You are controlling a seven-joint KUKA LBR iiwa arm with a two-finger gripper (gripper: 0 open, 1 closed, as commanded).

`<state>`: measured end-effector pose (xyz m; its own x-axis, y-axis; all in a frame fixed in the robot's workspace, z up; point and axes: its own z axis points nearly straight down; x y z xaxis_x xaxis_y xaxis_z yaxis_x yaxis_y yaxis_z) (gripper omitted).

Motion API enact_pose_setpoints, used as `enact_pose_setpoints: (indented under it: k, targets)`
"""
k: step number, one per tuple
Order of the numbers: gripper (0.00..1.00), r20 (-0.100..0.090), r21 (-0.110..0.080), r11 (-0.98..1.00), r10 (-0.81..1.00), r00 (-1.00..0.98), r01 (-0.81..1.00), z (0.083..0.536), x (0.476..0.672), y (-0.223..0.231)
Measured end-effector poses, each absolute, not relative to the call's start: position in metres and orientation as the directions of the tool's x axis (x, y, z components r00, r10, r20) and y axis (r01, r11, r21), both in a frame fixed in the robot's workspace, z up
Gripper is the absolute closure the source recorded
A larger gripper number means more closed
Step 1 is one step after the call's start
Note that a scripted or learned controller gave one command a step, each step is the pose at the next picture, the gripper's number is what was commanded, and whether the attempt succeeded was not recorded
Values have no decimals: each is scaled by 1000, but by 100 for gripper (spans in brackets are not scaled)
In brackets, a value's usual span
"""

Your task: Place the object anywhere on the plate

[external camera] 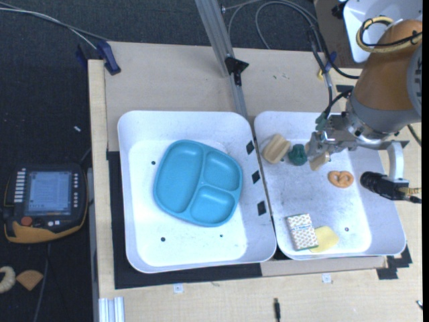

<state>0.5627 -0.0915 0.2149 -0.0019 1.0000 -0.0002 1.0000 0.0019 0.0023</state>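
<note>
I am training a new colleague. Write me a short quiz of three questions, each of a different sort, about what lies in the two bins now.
1. True or false: the blue plate lies in the left bin.
2. Which thing lies nearest the gripper? A. the teal object B. the patterned box C. the yellow piece
3. Fill in: the orange pretzel-shaped item lies in the ____ bin.

Key: 1 true; 2 A; 3 right.
</note>
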Motion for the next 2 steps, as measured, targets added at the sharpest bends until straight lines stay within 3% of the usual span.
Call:
enact_pose_setpoints:
  k: [1, 2]
  targets:
    - [100, 0, 5, 2, 1000, -2, 1000, 259, 566, -86]
    - [100, 2, -3, 4, 1000, -4, 1000, 247, 555, -35]
